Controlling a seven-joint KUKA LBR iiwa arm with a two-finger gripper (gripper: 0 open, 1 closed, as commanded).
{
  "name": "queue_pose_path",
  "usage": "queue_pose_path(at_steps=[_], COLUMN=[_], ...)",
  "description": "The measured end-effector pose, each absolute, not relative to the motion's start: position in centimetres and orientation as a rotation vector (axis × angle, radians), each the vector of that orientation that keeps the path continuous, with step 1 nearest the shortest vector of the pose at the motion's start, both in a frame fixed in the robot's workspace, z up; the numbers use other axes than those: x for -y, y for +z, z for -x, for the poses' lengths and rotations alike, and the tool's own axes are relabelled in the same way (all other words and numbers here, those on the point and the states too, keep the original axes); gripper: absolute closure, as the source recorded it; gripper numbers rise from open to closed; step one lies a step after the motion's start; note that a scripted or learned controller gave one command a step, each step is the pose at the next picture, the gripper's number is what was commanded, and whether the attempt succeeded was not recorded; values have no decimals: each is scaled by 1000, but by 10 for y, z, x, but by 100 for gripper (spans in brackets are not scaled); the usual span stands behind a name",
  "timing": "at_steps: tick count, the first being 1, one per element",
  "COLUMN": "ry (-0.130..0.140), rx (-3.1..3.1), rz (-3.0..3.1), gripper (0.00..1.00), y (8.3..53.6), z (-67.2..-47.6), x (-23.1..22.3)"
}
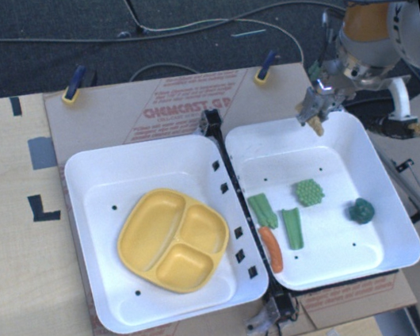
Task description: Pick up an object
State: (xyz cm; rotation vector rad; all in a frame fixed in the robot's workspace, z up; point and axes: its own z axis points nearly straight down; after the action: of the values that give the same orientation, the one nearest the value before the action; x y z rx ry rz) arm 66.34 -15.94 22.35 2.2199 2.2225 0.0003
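End effector (315,116): hovering at the shallow white plastic right bin's (384,173) twelve o'clock rim, grip state impossible to tell.
Targets: bumpy green ball (308,192) lying nearest, unclaimed.

Arm (376,13): grey casing with a rounded orange band above the wrist, thin dark cables looping beside it, a cluttered metal-and-black wrist block below, a white curved bracket on one side, ending in a small gripper (316,122) with yellowish tips.
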Motion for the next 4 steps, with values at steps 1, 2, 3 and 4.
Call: queue_pose_path(at_steps=[1, 2, 3, 4], ry=[-3, -4, -4, -4], rx=[-2226, -2228, -2226, -2230], rz=[-2220, -2218, -2220, -2218], gripper=[100, 100, 100, 100], y=[229, 221, 212, 212], z=[-635, -622, -603, -572], x=[107, 55, 3, -52])
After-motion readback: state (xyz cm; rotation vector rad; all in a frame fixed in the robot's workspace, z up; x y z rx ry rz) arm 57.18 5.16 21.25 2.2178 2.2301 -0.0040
